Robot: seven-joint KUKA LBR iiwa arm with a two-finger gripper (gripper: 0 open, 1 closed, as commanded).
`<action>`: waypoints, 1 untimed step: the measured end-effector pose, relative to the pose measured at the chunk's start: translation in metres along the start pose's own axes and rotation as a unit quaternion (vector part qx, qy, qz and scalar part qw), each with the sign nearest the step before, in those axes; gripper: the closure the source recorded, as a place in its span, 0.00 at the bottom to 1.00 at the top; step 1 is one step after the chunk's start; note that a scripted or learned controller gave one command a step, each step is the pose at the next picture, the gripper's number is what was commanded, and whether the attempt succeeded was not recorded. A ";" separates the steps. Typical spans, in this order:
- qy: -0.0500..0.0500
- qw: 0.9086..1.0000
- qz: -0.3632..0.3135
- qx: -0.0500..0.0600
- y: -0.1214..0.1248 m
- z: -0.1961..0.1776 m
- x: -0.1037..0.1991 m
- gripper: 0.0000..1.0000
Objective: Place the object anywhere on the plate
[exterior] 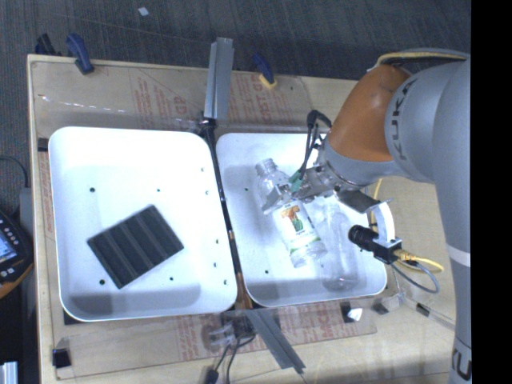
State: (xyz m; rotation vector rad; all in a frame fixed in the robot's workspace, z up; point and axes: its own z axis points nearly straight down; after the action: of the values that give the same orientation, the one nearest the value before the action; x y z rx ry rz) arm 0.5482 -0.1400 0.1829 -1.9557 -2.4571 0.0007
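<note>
Hovering my gripper (308,184) over right bin (240,214), touching clear bottle (292,222) lying just below; jaw state: cannot tell. Dark ridged plate (134,245) waiting well left, in left bin (72,150).

Bright overhead light; left bin (128,146) blown out white with glare, soft shadow along its near wall. Bottles (292,218) right of it slightly blurred, maybe.

Two bins (128,146) look like smooth, glossy white plastic. A clear plastic bottle (292,218) lies right of centre. At lower left, the dark plate (134,245) looks matt and ribbed. The bench (120,86) resembles pale wood.
</note>
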 end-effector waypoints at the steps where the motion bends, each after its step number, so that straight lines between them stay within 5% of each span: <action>1: 0.000 0.999 0.053 0.001 0.057 -0.010 -0.009 1.00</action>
State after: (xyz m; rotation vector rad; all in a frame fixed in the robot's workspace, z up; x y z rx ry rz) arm 0.6058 -0.1364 0.1929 -2.0826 -2.3484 0.0034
